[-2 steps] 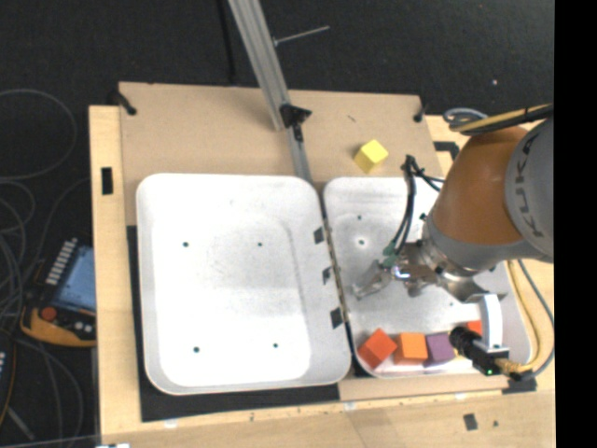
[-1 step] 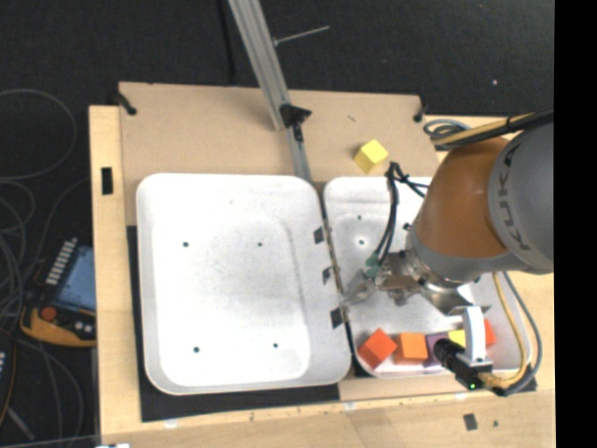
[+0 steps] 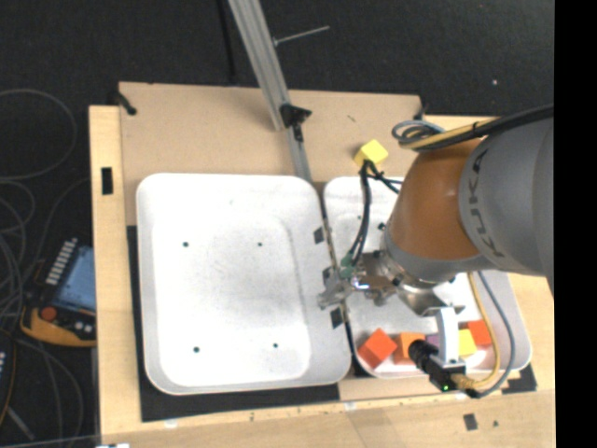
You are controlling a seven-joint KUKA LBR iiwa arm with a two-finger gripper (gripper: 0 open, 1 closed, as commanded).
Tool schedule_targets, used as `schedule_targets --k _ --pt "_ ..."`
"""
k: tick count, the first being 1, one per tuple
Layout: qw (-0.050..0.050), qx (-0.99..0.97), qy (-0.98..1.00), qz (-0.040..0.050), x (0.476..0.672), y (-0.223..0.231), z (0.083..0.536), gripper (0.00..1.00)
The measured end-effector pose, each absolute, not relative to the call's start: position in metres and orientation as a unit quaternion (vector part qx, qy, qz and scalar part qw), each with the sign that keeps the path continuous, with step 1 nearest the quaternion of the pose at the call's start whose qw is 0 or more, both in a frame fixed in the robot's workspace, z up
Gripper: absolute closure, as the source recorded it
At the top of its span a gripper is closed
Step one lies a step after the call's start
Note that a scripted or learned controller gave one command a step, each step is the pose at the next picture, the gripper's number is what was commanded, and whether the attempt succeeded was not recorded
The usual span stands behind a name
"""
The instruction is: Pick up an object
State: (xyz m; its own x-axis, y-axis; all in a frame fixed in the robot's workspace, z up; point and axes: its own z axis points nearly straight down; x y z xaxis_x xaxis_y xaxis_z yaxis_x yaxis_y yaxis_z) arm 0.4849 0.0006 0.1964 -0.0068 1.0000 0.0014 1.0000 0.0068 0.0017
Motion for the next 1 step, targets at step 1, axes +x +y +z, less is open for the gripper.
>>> schedule_targets --k 1 --pt "0.002 0.705 0.71 0.0028 0.5021 0.0334 0.2517 0.0"
